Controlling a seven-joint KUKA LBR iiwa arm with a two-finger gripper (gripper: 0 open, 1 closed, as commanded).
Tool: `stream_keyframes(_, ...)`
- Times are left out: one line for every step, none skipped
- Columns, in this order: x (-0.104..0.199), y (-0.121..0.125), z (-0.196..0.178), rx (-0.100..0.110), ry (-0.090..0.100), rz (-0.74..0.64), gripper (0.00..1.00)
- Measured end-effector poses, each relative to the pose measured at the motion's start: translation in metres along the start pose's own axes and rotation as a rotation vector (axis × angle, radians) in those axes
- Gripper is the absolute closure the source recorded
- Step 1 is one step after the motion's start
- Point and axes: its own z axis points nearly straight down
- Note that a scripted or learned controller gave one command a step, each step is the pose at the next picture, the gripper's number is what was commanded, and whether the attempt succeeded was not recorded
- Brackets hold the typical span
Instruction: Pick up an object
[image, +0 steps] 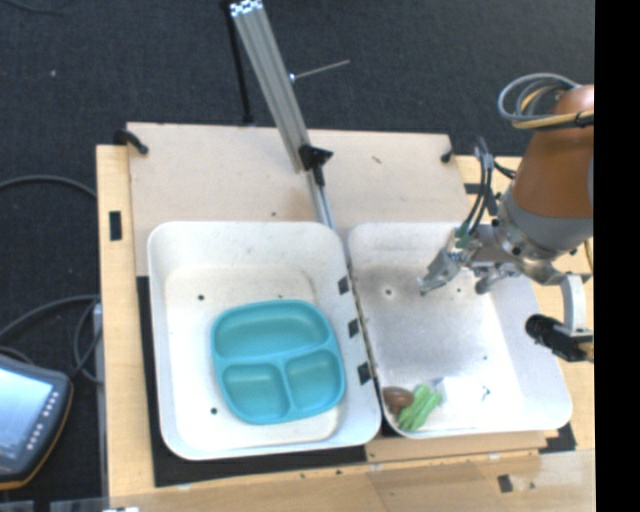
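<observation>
Single fixed camera, above the bench (250, 170), looking down obliquely on both bins (180, 260); arm (555, 170) enters from right.

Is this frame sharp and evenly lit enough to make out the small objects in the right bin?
Camera view: soft, even light with no harsh glare; the right bin shows faint shadowing; the green object and brown object at its near edge are small and slightly blurred, so their identity stays unclear; the gripper is soft-edged too.

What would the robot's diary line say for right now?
end effector: open, above right bin, holding nothing | green object and brown object: near corner of right bin | teal tray: left bin
</observation>
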Motion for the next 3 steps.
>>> stream_keyframes(0.018, -0.002, 0.033, 0.005, 0.000, -0.011, 0.00)
stream_keyframes(0.025, -0.018, 0.039, 0.003, -0.001, -0.004, 0.00)
stream_keyframes(0.029, -0.035, 0.046, 0.003, -0.001, -0.003, 0.00)
